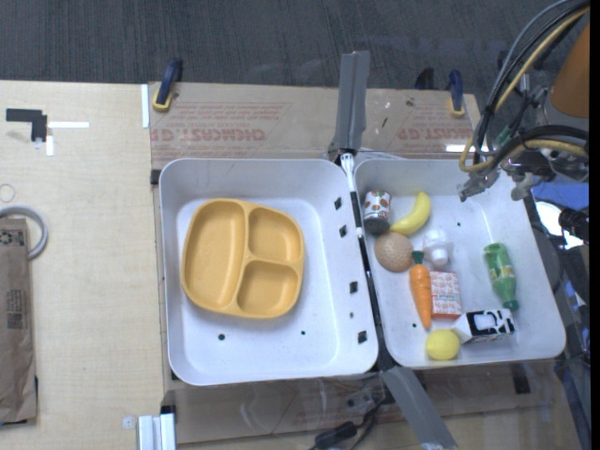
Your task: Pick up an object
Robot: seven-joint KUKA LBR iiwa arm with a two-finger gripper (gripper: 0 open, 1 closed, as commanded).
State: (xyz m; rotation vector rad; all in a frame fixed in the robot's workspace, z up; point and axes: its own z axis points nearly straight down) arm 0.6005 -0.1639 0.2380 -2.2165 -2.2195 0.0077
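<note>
Left bin (pixel 178 251): yellow divided plate (pixel 244 257). Right bin (pixel 539 345): can (pixel 376 210) and banana (pixel 412 213) at 11 o'clock, carrot (pixel 421 293) centre, green bottle (pixel 500 273) at 3 o'clock. Gripper (pixel 487 178) at 1 o'clock; grasp state cannot be told.

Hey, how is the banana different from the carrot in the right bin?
The banana is yellow and curved, while the carrot is orange, straight and tapered. The banana lies at the far side of the right bin, next to a small can; the carrot lies nearer the front, beside a red and white packet. The banana sits on a slant, the carrot runs almost straight front to back. Both lie flat in that bin.
</note>
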